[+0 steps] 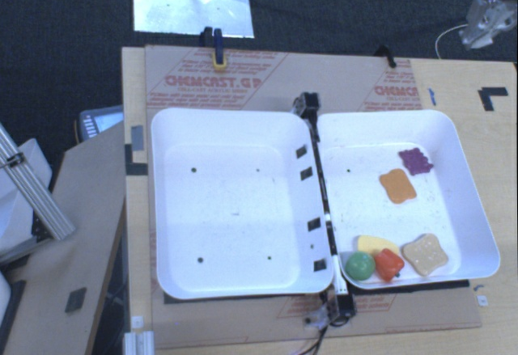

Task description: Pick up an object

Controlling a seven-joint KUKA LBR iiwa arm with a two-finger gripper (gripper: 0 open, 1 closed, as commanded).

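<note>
In the right bin (453, 135) lie six small objects. An orange piece (397, 185) sits right of centre, its long axis running roughly 11 to 5 o'clock, with a purple lump (414, 160) just at its 1 o'clock. Toward the bin's 6 o'clock edge cluster a toast slice (425, 254), a red piece (389, 264), a green ball (360, 266) and a yellow piece (374, 243). The left bin (162, 183) adjoins it. The sheet (267, 74) beneath reads "CHEMCAST GP" in red. The gripper (488, 19) hangs well apart at 1 o'clock; how it is set cannot be told.

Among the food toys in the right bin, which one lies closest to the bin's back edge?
The purple toy, at the top of the group; the other toys lie nearer the front.
</note>
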